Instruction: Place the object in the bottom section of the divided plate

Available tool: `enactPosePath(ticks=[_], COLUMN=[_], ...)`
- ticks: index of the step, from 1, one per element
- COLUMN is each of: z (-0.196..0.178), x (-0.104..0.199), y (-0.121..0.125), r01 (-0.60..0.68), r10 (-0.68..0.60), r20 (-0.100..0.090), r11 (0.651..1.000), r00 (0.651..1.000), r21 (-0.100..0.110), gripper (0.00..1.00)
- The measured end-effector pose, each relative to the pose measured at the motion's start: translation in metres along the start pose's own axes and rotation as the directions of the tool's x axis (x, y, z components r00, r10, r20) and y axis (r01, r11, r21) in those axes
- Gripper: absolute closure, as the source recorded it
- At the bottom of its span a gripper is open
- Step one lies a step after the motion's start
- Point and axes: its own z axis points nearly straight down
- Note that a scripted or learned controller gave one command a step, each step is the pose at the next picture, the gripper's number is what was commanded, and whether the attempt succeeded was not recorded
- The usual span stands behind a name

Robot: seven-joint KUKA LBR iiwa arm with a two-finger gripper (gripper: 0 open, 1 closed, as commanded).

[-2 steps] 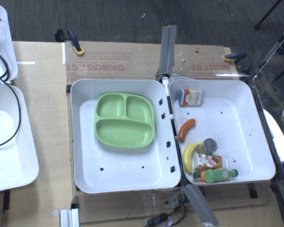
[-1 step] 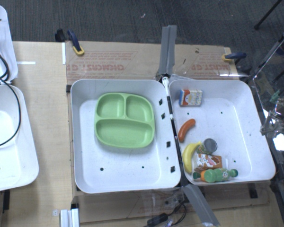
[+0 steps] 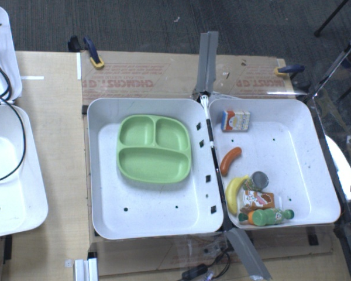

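A pale wooden bench stands on a dark carpeted floor, with a flattened cardboard sheet [image 3: 181,78] under the far edge of two shallow white bins set side by side at the middle of the frame; in the left bin [image 3: 105,215] lies the green divided plate [image 3: 155,149], two small sections on its upper side and its one wide bottom section [image 3: 153,164] nearest the lower edge, bare and presumably laid so to take the drop; the right bin [image 3: 304,157] holds the candidates, which crowd its left wall and lower corner: a small carton [image 3: 236,120] at upper left, a sausage [image 3: 230,160] below it, then a banana [image 3: 234,193], a grey can [image 3: 259,180], an orange packet [image 3: 257,200] and a green bottle [image 3: 267,216] lying on its side; which of these is the object I cannot tell; nothing rests on the plate, so the task looks unstarted; of the jaws nothing can be judged.
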Motion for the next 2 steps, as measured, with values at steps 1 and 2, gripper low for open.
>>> enactPosePath(ticks=[1, 2], z=[-0.0074, -0.0151], x=[0.0003, 0.0005], y=[0.0009, 0.0019], r01=[0.004, 0.007], r10=[-0.004, -0.007], r20=[0.003, 0.006], r11=[1.000, 1.000], r00=[1.000, 1.000], r21=[0.003, 0.006], gripper=[1.00, 1.00])
